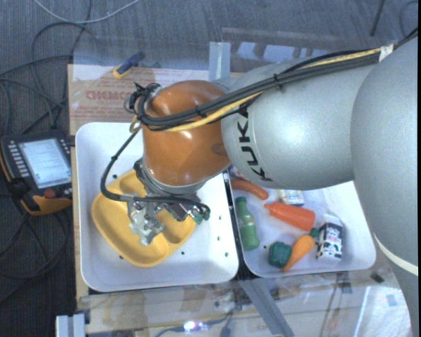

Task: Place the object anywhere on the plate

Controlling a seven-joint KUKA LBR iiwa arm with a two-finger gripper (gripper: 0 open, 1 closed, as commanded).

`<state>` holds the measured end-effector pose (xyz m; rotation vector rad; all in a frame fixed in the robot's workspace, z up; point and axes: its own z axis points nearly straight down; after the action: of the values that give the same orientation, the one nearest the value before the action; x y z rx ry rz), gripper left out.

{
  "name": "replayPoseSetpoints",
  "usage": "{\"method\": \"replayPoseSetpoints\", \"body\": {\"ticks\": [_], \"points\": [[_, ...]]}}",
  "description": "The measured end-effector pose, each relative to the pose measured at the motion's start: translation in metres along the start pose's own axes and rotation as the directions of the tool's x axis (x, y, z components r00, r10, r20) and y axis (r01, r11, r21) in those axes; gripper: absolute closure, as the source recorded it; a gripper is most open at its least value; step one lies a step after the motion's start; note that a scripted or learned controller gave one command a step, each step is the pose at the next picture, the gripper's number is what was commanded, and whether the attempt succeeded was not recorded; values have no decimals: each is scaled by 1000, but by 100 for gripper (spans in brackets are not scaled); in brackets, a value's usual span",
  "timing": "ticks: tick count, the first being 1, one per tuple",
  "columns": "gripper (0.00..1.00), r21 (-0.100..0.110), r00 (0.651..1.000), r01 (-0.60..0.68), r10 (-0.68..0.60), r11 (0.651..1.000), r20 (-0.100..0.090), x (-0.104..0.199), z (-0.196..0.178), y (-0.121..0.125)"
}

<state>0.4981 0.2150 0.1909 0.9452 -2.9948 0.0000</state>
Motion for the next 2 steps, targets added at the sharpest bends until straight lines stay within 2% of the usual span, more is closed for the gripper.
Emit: {"method": "replayPoseSetpoints", "body": {"ticks": [1,2], "points": [[100,1,1000,14,-14,1000,5,16,-148,-25],[100,-1,999,38,-38,999,4,-42,-126,-6]]}}
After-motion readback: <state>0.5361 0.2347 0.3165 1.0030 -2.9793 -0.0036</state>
